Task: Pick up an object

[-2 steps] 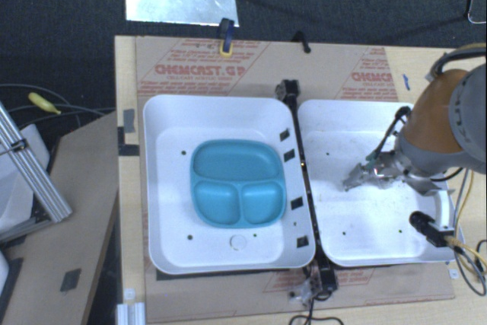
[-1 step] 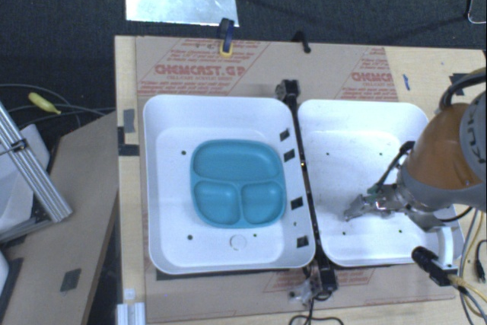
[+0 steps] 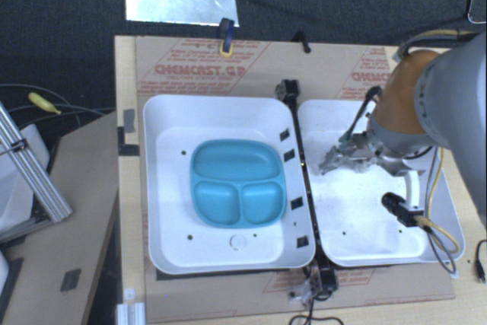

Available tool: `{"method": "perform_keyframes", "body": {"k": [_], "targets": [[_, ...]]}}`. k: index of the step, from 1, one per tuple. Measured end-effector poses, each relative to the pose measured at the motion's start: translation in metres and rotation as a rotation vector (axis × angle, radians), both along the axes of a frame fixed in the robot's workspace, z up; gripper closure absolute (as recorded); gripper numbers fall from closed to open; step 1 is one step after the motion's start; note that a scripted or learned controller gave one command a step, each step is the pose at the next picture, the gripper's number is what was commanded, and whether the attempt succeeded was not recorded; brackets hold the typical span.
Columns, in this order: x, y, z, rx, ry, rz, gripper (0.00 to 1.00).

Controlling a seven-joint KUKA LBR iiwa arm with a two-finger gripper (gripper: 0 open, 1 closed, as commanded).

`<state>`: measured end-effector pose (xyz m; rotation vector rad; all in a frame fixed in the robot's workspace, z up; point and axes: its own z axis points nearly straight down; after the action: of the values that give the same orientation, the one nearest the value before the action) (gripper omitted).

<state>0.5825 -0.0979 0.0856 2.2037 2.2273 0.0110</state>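
Hovering claw sat in right bin | finger state unclear | advised crossing to blue divided tray, gripping its rim.

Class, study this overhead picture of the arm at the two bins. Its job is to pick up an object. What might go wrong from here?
1. The gripper sits low in the right bin, while the blue divided tray lies in the left bin; a grasp here may well close on nothing.
2. The gripper is near the black divider between the bins, so crossing over risks a knock.
3. Cables hang over the right bin's edge and may snag.
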Motion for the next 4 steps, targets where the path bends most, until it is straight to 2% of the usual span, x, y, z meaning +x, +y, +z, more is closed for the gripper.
{"method": "perform_keyframes", "body": {"k": [1,2,3,4], "targets": [[-0.045,0.088,0.103,0.003,0.008,-0.001,0.0],[-0.095,0.123,0.181,0.004,0.004,-0.002,0.0],[-0.093,0.121,0.187,0.001,0.005,-0.001,1.0],[-0.096,0.164,0.169,0.002,0.011,-0.005,1.0]]}}
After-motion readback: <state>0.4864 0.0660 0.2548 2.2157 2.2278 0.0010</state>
